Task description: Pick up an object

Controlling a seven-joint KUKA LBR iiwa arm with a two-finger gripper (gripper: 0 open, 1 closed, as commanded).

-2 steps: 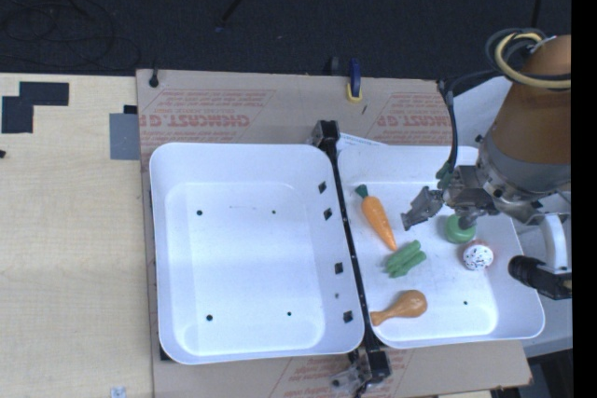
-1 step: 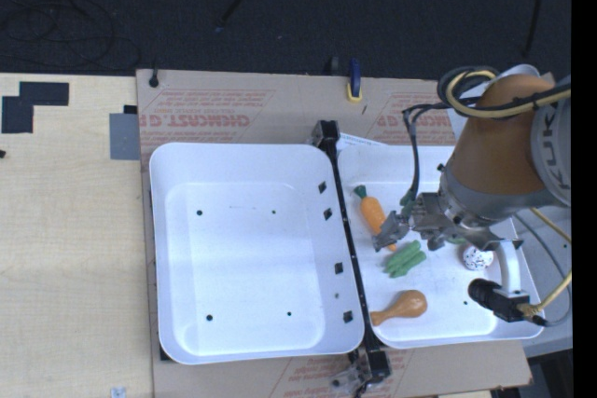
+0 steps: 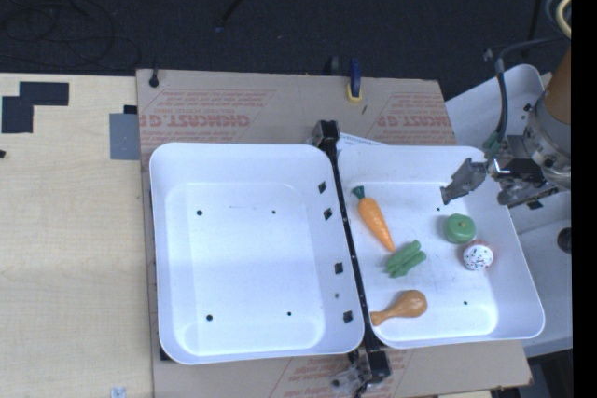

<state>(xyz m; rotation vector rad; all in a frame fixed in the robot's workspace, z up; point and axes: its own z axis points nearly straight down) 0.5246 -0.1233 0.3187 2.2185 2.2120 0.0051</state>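
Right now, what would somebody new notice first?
Bright toy food sits in the right bin: an orange carrot, green beans, a tan pear-shaped gourd, a green round piece and a speckled white ball. The claw hangs above that bin's upper right part.

The arm is cut off by the right edge, so only its wrist end shows. The claw hangs over the right bin, and part of that bin's far right rim lies hidden behind it. The speckled ball is too small for its markings to read.
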